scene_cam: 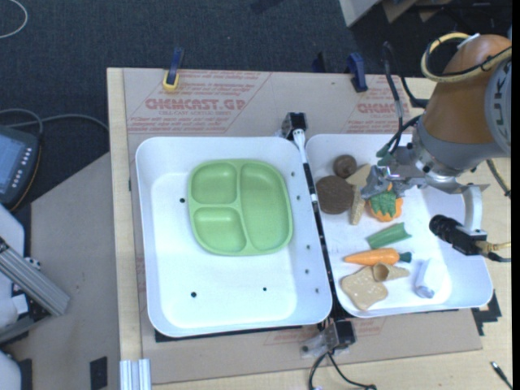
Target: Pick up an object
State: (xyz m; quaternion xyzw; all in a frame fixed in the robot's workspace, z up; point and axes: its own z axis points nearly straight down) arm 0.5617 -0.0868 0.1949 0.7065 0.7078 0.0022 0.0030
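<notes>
My gripper (379,182) hangs low over the upper middle of the right bin (463,295), below the grey and orange arm. Directly under and just in front of it lies an orange toy with a green part (385,207), partly covered by the gripper. I cannot make out whether the two touch. Nearby lie a round dark brown disc (332,194), a small brown ball (344,166) and a tan stick (357,209). Further forward are a green pickle-like piece (387,236), a carrot (373,257), a bread-like slice (363,289) and a small pale blue piece (422,279).
The left bin (162,242) holds a green divided plate (240,206). A black part of the arm (455,234) juts over the right bin's right side. Both bins rest on a cardboard sheet (211,96) held by clamps at the back.
</notes>
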